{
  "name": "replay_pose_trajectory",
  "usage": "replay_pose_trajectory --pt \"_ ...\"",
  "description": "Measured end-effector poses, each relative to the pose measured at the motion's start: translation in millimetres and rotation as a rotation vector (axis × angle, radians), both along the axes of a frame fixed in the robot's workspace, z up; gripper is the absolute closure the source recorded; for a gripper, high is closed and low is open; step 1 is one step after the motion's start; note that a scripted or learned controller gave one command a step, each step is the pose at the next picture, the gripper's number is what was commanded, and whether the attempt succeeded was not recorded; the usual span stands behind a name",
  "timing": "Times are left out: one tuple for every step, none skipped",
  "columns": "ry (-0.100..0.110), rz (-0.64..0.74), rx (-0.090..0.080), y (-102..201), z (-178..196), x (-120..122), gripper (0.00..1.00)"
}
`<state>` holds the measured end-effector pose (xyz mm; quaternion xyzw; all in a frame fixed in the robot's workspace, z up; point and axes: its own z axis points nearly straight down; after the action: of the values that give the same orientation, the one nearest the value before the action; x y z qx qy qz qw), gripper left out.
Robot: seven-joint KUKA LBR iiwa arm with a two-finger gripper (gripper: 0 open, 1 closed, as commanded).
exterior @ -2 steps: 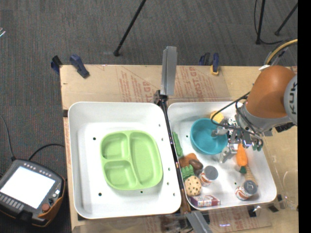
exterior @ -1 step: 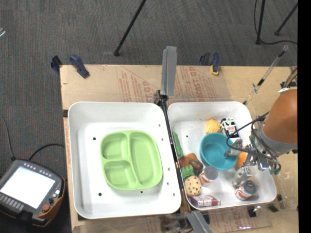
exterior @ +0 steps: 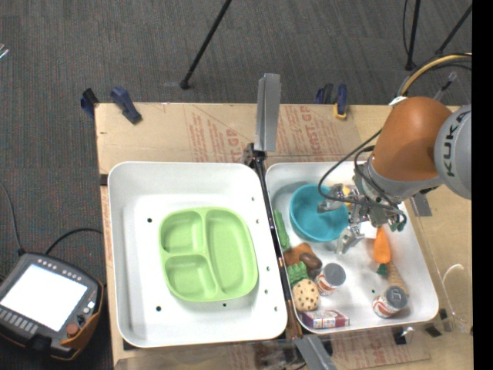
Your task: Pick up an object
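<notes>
My gripper [exterior: 350, 236] hangs low over the right bin [exterior: 422, 241], at the right rim of a blue bowl [exterior: 314, 210]. An orange carrot [exterior: 382, 247] lies just right of it. In front of it stands a small can [exterior: 333, 276]. A second can [exterior: 390, 302] lies near the bin's front right corner, below a tan cone [exterior: 396, 274]. A brown toy [exterior: 306, 257], a speckled cookie [exterior: 306, 293] and a small red and white box [exterior: 329, 320] sit along the bin's left and front. I see nothing held.
The left bin [exterior: 127, 206] holds a green divided plate [exterior: 208, 253]. A grey upright post [exterior: 268, 118] stands behind the seam between the bins. Clamps [exterior: 123, 102] grip the bench's back edge. A tablet pendant [exterior: 46, 299] lies on the floor at left.
</notes>
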<state>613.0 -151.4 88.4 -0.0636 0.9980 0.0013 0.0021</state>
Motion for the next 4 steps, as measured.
replay_pose_trajectory --pt "0.004 -0.009 -0.001 -31 -1 -45 0.00" --pt "-0.006 -0.006 0.001 -28 12 -41 1.00" --pt "-0.005 0.128 -0.005 -20 3 -110 1.00" --pt "0.002 0.129 -0.001 -18 -1 -112 0.00"
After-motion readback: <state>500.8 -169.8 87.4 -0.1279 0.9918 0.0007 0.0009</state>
